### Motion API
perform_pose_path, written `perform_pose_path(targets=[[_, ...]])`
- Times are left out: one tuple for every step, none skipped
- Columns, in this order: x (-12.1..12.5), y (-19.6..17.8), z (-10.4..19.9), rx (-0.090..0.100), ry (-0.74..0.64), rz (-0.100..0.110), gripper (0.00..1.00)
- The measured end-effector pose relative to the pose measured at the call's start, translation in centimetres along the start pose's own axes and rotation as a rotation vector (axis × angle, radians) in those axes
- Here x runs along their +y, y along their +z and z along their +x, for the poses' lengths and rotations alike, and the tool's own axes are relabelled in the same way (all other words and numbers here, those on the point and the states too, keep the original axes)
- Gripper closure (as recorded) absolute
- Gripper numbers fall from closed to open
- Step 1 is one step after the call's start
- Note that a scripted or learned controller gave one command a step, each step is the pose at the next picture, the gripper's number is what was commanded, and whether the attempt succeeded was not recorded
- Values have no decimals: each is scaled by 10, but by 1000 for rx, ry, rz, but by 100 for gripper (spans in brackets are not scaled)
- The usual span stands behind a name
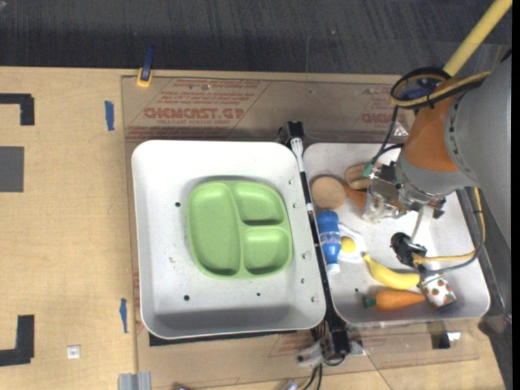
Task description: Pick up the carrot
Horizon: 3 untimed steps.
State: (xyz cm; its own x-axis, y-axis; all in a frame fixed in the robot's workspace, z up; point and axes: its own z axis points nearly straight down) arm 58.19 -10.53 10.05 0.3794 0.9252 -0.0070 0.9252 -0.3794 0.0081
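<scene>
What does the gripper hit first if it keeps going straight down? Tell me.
Probably bare floor of the right bin. The gripper hangs between the brown egg-shaped object and the banana, well short of the carrot; depth is unclear.

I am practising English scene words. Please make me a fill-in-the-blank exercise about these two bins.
1. The green divided plate lies in the ____ bin.
2. The carrot lies in the ____ bin.
3. Just above the carrot lies a yellow ____.
4. The end effector hovers nearer the egg than the ____.

Missing words: left; right; banana; carrot
</scene>
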Motion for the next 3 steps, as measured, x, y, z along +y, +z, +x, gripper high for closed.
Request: perform_pose_path(targets=[[0, 1, 0, 0, 0, 1, 0], [0, -9, 0, -1, -1, -1, 100], [0, -9, 0, -2, -1, 0, 0]])
